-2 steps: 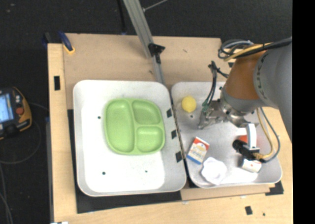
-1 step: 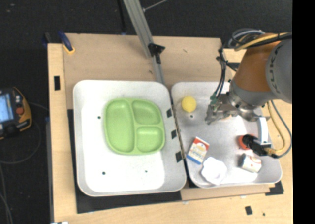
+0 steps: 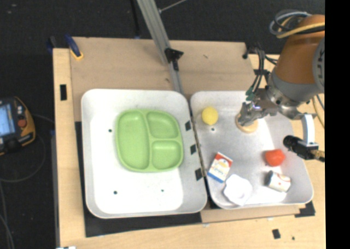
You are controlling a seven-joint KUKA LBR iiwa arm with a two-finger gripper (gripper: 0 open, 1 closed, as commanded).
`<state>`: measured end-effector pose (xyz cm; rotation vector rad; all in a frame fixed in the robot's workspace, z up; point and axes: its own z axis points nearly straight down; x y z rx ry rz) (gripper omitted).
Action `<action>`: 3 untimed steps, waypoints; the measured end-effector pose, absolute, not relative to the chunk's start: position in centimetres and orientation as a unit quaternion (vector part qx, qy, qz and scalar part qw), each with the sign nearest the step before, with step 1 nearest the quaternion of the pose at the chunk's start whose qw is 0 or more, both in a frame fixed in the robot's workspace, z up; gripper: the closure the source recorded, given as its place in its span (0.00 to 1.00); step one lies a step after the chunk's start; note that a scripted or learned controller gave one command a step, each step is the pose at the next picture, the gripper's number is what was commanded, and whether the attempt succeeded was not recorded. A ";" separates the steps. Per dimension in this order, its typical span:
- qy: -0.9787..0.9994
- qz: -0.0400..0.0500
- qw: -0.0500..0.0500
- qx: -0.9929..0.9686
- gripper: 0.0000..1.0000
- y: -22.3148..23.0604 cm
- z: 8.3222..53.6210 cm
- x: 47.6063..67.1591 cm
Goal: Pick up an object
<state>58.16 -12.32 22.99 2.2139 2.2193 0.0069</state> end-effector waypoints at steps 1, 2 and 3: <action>0.708 0.001 0.001 0.706 1.00 -12.4 23.6 58.2; 0.710 0.001 0.000 0.704 1.00 -7.4 24.5 58.0; 0.709 0.000 0.000 0.705 1.00 -2.1 23.8 56.2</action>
